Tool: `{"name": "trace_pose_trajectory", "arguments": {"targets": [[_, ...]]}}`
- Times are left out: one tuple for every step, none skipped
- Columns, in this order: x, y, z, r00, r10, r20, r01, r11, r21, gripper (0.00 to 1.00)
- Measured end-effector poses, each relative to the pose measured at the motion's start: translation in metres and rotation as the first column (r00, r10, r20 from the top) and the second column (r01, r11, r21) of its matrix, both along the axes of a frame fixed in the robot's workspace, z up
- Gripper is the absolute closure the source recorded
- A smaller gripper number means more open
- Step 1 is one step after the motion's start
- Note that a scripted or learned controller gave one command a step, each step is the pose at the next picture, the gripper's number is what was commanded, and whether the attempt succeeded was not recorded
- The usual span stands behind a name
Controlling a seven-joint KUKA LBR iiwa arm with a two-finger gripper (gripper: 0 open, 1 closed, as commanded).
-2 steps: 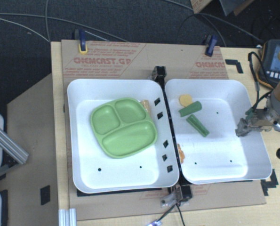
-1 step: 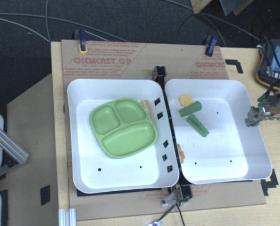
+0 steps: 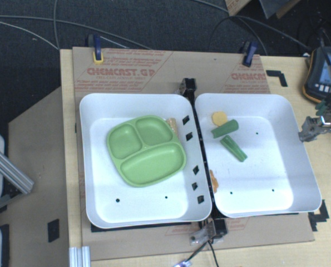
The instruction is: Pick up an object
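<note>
- Left bin (image 3: 93, 149), centre-left of frame: green divided plate (image 3: 147, 150) lying flat.
- Right bin (image 3: 299, 166), centre-right: yellow disc (image 3: 219, 117) touching a green stick (image 3: 225, 128); second green stick (image 3: 233, 148) just below.
- Gripper (image 3: 314, 128), right edge mid-frame, outside bin rim; finger state cannot be told.

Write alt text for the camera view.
Two shallow white bins sit side by side on a bench: the left bin holds a green divided plate, the right bin two green sticks and a small yellow piece. The gripper hangs at the right bin's right edge.
</note>
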State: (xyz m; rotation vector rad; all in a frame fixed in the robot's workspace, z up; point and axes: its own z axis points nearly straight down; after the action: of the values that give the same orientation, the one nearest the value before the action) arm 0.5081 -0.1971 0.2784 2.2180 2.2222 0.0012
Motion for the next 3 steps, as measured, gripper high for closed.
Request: {"name": "trace_pose_trajectory", "arguments": {"targets": [[0.013, 0.039, -0.004, 1.000, 0.000, -0.002, 0.000, 1.000, 0.001, 1.00], [0.040, 0.084, -0.015, 1.000, 0.002, 0.000, -0.002, 1.000, 0.001, 1.00], [0.060, 0.131, -0.031, 1.000, 0.000, -0.002, 0.000, 1.000, 0.001, 1.00]]}}
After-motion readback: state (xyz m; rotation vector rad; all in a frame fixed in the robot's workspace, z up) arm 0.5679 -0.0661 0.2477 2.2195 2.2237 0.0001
